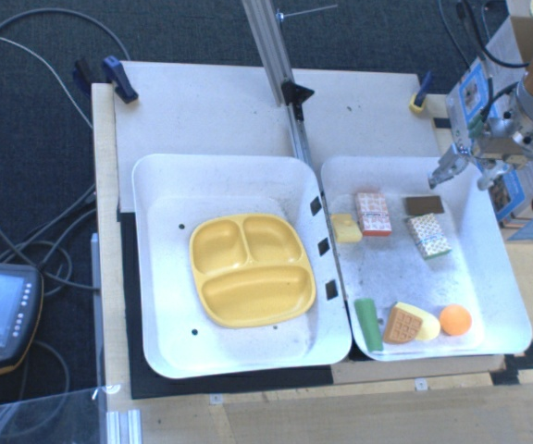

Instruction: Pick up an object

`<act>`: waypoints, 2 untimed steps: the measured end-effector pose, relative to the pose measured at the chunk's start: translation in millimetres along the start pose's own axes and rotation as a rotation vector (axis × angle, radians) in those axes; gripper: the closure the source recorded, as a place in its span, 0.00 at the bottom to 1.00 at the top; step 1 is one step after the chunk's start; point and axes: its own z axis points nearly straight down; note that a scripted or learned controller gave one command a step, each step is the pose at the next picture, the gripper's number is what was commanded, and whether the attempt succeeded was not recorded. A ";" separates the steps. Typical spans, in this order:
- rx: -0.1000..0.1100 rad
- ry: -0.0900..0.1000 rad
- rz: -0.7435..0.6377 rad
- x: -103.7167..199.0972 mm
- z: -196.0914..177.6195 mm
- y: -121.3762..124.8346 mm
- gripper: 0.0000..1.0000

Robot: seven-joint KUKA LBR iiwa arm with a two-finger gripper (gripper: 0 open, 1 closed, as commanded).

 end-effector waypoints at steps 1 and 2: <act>0.000 0.000 0.000 0.0 0.0 0.0 0.00; 0.004 0.000 0.000 4.1 42.7 1.0 0.00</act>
